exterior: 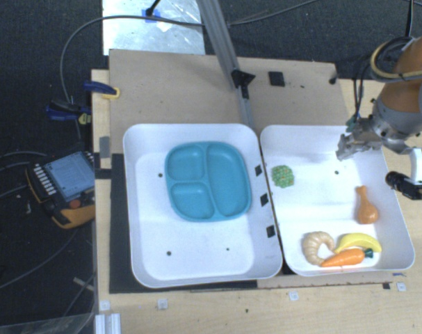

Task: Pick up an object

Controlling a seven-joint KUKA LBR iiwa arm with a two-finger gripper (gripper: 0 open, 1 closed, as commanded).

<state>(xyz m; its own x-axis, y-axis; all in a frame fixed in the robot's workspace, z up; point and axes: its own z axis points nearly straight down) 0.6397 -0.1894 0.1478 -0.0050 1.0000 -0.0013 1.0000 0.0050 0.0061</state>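
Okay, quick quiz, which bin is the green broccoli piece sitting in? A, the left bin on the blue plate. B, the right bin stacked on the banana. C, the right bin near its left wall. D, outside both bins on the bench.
C: the green broccoli piece lies alone in the right bin near its left wall, apart from the banana and the blue plate.

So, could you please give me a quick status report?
End effector over right bin's far edge. Broccoli, chicken leg, banana, carrot all untouched.
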